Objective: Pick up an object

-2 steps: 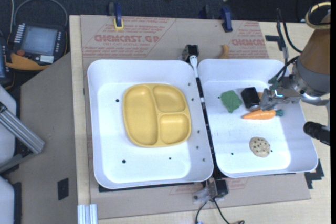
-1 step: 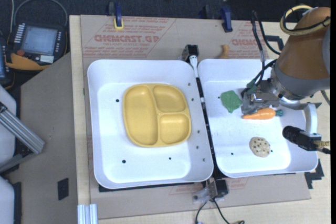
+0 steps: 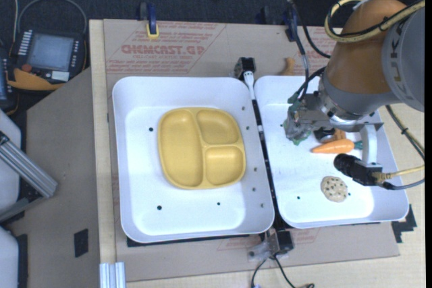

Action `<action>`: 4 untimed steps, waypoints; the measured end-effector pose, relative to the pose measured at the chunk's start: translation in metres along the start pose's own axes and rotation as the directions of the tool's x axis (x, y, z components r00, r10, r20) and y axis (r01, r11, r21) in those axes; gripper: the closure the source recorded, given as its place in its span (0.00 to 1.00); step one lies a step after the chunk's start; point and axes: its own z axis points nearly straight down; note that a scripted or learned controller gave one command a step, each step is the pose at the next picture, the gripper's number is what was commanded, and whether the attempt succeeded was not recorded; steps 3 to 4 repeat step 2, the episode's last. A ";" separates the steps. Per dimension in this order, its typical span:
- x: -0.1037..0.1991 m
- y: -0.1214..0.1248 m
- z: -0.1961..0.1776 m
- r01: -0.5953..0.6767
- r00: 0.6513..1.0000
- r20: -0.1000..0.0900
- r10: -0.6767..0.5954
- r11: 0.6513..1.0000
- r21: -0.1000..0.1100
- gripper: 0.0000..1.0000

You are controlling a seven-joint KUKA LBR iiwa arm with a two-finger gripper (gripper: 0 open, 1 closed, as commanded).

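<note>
Camera view: gripper point(image 3: 298, 129) hanging low over right bin point(image 3: 297, 202), near its left wall; jaw state unclear, cannot tell. Carrot point(image 3: 333, 146) lying flat on right bin floor, just right of gripper, long axis running roughly left-right, narrow tip pointing left, slightly down. Cookie point(image 3: 334, 188) sitting below carrot, apart from it. Yellow divided plate point(image 3: 201, 147) resting in left bin point(image 3: 135, 165).

You look down at a slant from one fixed camera above the bench point(image 3: 202, 44), fairly near, both bins point(image 3: 135, 165) framed, the arm point(image 3: 378, 57) entering right.
</note>
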 end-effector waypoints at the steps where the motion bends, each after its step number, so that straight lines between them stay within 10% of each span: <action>1: 0.055 -0.004 -0.011 0.001 1.000 -0.001 -0.001 1.000 -0.001 1.00; 2: 0.112 0.005 -0.002 0.000 1.000 -0.001 0.000 1.000 0.001 1.00; 4: 0.112 0.005 -0.002 0.000 1.000 -0.001 0.000 1.000 0.001 1.00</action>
